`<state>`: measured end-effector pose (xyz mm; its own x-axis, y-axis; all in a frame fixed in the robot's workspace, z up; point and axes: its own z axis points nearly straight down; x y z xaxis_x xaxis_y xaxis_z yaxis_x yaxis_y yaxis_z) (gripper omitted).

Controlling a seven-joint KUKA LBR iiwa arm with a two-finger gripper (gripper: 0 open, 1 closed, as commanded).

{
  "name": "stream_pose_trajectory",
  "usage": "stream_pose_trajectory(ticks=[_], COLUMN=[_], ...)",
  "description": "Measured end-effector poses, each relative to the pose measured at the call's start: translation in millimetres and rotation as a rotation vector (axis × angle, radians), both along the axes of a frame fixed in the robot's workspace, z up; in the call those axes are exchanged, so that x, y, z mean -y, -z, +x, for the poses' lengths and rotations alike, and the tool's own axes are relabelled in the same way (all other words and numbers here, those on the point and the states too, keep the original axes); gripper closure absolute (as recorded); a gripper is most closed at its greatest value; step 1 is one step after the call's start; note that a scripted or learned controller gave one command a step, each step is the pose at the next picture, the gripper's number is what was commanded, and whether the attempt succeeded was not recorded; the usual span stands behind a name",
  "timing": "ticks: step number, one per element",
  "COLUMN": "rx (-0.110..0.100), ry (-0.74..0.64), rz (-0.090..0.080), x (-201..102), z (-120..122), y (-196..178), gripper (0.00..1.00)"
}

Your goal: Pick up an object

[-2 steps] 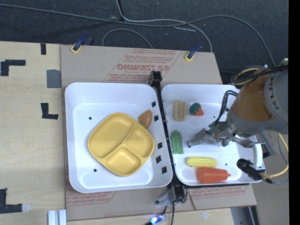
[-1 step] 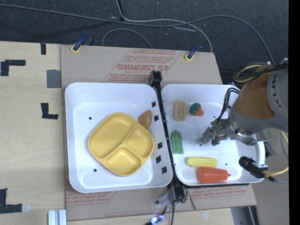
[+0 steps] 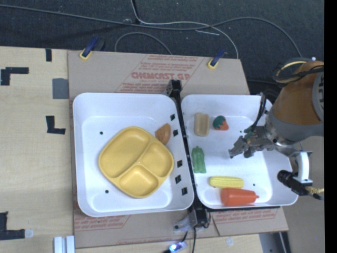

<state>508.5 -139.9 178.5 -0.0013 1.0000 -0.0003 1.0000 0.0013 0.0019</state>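
The right bin (image 3: pixel 231 101) holds a tan bread roll (image 3: pixel 201 124), a small red strawberry with a green top (image 3: pixel 220 123), a green vegetable (image 3: pixel 198 159), a yellow corn cob (image 3: pixel 226 182) and an orange-red carrot (image 3: pixel 238 196). My gripper (image 3: pixel 238 149) hangs over the right half of this bin, right of the green vegetable and above the corn. Nothing is visible between its dark fingers. In the left bin (image 3: pixel 87 141) lie a yellow divided plate (image 3: pixel 136 161) and a brown piece of food (image 3: pixel 164 133) at the plate's upper right.
The arm's orange band and grey body (image 3: pixel 297 112) overhang the right bin's right rim. A black clip divider (image 3: pixel 181 141) joins the two bins. Cardboard (image 3: pixel 158 70) lies under the bins, with cables across the dark floor behind.
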Motion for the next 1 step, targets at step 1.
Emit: stream_pose_trajectory(ticks=[1], rx=[0.004], ry=[0.000], rz=[-0.002], x=[1.3], z=[4.4], y=[-62.9], gripper=[1.00])
